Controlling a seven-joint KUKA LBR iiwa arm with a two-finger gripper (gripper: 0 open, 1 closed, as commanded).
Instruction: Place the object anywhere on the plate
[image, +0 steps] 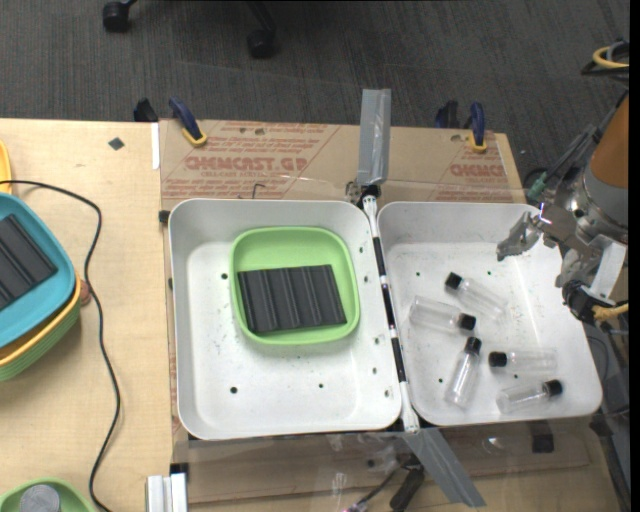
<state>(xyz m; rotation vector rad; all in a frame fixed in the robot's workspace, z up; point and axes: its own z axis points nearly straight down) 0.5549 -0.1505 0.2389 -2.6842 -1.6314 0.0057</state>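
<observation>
Five clear vials with black caps are lying scattered on the floor of the right bin, toward the lower right of the frame. The nearest one is sitting just below and left of the claw, apart from it; a second is lying left of centre, a third is slanting below it, a fourth is resting to its right, and the fifth is lying near the bin's lower right corner. None is touching the claw.

The green plate is sitting in the left bin, well apart from the vials, and a dark ribbed mat is lying flat on it. The raised rims where the two bins meet are standing between the vials and the plate. A brown cardboard sheet is showing behind the bins, held by clamps, on the wooden counter. At the left edge a teal tray is stacking on others, and a black cable is trailing down the counter.

The claw is hanging over the upper right part of the right bin, with nothing visible between its tips; whether it is spread or closed cannot be told.
</observation>
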